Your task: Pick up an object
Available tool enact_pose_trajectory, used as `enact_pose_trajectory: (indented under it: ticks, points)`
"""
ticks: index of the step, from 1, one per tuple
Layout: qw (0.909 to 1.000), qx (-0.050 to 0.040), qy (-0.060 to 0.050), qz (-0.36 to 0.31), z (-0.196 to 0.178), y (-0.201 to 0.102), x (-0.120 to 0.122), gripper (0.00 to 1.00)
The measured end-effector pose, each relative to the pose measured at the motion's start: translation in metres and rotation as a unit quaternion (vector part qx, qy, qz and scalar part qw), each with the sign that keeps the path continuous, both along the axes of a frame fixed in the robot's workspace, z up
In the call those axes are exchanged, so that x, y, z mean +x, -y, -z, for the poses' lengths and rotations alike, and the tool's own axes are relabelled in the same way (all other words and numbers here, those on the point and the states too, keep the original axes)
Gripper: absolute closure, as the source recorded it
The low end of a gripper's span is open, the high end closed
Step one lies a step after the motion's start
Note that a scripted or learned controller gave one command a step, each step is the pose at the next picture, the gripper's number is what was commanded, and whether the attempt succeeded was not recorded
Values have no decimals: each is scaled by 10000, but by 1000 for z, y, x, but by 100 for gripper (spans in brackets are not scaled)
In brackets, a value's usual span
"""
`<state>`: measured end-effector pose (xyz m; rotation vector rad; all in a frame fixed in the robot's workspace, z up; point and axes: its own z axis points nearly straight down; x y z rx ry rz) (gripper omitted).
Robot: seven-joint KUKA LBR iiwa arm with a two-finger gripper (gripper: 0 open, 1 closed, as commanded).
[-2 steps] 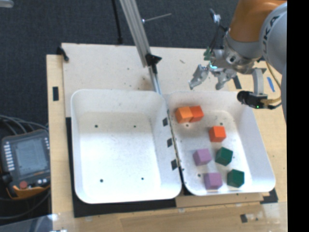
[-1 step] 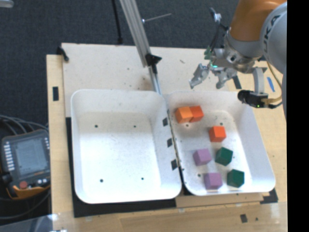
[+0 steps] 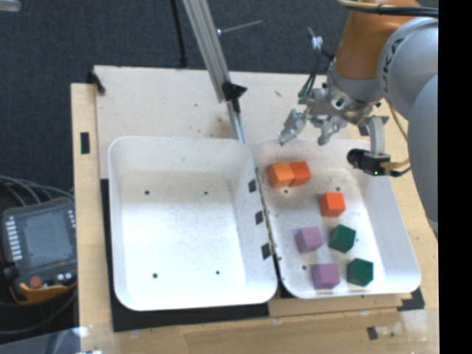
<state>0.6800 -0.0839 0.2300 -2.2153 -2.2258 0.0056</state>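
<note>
My gripper (image 3: 310, 130) hangs above the far edge of the right bin (image 3: 391, 231), its two fingers spread apart with nothing between them. Just below and left of it, an orange block (image 3: 288, 174) lies at the bin's far left. A smaller orange cube (image 3: 332, 203) sits near the bin's middle. Two purple cubes (image 3: 309, 239) (image 3: 324, 275) and two dark green cubes (image 3: 343, 238) (image 3: 360, 271) lie toward the near end.
The left bin (image 3: 184, 220) stands beside the right one, sharing a middle rim. A slanted metal rail (image 3: 210, 43) rises behind the bins. A black fixture with a green light (image 3: 369, 161) juts over the right bin's far rim. A teach pendant (image 3: 38, 242) lies off the bench's left.
</note>
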Motion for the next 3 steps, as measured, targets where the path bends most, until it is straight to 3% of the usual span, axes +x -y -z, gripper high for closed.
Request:
enact_pose_trajectory:
  ticks: [2, 3]
  points:
    - [10000, 3, 24, 36, 115, 18, 0, 0]
    - [10000, 1, 32, 45, 103, 19, 0, 100]
